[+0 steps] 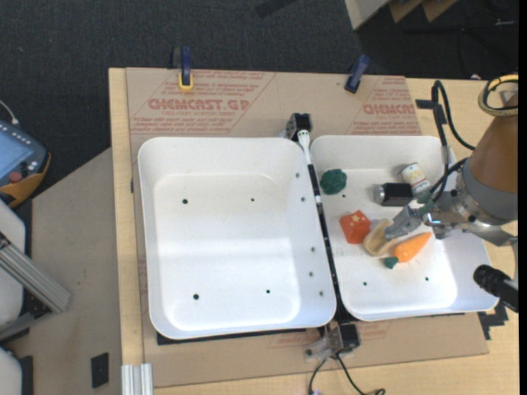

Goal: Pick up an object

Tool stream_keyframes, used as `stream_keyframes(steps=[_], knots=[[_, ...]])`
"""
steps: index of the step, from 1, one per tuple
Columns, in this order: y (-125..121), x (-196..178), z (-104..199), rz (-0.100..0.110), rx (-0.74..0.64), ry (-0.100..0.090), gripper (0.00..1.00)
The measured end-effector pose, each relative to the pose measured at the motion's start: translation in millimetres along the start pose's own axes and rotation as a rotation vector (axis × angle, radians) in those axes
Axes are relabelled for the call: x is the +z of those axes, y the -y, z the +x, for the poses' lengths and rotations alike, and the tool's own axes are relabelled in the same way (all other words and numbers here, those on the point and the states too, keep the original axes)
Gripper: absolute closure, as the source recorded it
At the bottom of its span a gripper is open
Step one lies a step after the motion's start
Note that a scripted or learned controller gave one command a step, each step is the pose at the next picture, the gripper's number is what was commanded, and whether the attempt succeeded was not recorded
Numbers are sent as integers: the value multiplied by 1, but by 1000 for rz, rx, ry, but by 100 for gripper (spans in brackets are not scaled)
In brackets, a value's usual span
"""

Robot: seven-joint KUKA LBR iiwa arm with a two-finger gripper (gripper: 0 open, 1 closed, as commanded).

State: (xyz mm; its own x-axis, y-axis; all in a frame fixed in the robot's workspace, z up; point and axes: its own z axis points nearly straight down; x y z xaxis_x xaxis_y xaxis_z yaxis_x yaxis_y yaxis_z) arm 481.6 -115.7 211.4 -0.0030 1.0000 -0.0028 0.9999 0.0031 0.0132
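Note:
The right bin (436,299) holds several small things. A green lump (333,181) lies near its back left. A red block (356,226) sits left of the middle. A tan rounded piece (377,239) and an orange carrot-shaped toy (410,248) lie side by side and touch. My gripper (402,225) reaches in from the right and hangs low over the tan piece and the carrot's upper edge. Nothing is visibly lifted off the bin floor. The arm's grey body covers the bin's right side.
The left bin (165,220) lies beside the right one, and a black divider strip (319,220) runs between them. Blue clamps (183,60) (357,72) stand at the board's back edge. A black stub (492,281) pokes in near the right bin's front right corner.

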Motion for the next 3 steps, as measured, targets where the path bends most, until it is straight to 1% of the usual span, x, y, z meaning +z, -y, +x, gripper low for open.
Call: stream_keyframes(steps=[1, 2, 3], knots=[[4, 128, 20, 10, 4, 1, 0], [-1, -58, 15, -6, 1, 1, 0], [5, 133, 1, 17, 7, -3, 0]])
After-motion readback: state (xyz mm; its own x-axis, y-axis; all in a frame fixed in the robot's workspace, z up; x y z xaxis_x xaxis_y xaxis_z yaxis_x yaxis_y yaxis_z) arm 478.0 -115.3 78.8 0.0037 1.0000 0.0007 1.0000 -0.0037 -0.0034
